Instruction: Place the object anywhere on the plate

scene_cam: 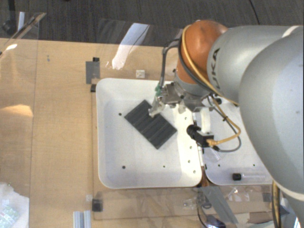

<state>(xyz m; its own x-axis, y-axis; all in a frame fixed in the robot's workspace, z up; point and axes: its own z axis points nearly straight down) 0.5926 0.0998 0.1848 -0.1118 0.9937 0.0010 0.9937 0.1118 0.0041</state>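
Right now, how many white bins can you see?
2. The left bin holds a dark ridged plate; the right bin is mostly hidden under the arm.

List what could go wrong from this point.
1. The gripper hangs over the upper right edge of the dark ribbed plate, not its middle; anything let go there might land half off and slide into the left bin.
2. The plate lies loose and at a slant in the bin; a low pass might nudge it.
3. The arm blocks the view of the right bin, so whatever lies there cannot be checked.
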